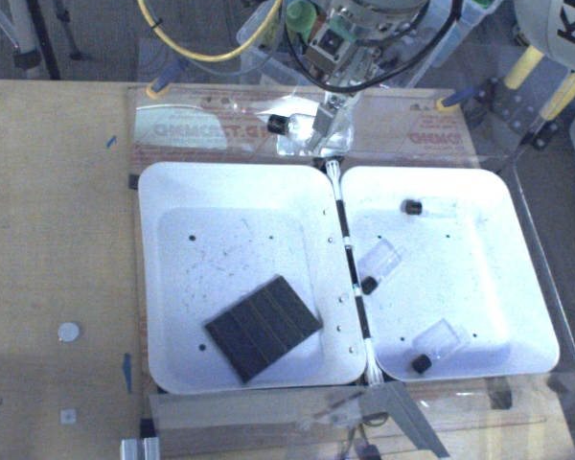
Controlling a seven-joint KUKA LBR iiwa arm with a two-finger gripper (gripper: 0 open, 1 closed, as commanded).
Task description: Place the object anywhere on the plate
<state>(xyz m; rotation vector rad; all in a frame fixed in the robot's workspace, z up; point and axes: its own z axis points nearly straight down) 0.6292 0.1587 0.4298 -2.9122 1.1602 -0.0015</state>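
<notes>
Gripper point(328, 130) hangs over the bench's far edge, just behind where the 2 bins meet, jaws clenched on a clear vial point(302, 132). The vial lies crosswise between them, its black cap point(276, 123) sticking out toward the left. Dark ridged plate point(264, 327) sits in the left bin point(172, 209) near its front edge, well apart from the jaws. Right bin point(498, 257) has 3 more clear black-capped vials: far edge point(424, 206), left edge point(377, 264), front edge point(433, 345).

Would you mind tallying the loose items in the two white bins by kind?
Dark ribbed plate: 1, left bin.
Clear vials with black caps: 3, right bin, at.
Total: 4.
</notes>
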